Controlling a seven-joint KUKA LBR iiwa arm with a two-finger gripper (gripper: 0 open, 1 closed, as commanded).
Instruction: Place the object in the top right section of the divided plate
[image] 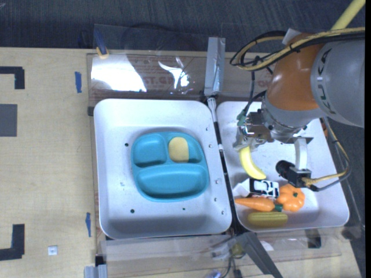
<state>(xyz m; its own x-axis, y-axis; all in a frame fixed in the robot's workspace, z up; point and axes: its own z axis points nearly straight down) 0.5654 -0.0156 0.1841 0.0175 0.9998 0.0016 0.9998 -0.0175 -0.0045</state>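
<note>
Camera view: gripper [253, 133] is seen over the right white bin [336, 207]; whether it is spread or pressed together cannot be told. A curved yellow banana [251, 163] lies just below it. Well to its left, a pale yellow rounded object [179, 149] sits in the top right section of the blue divided plate [168, 181].

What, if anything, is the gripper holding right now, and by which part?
It cannot be told: the gripper sits right at the upper end of the banana in the right bin, but the arm hides the contact.
</note>
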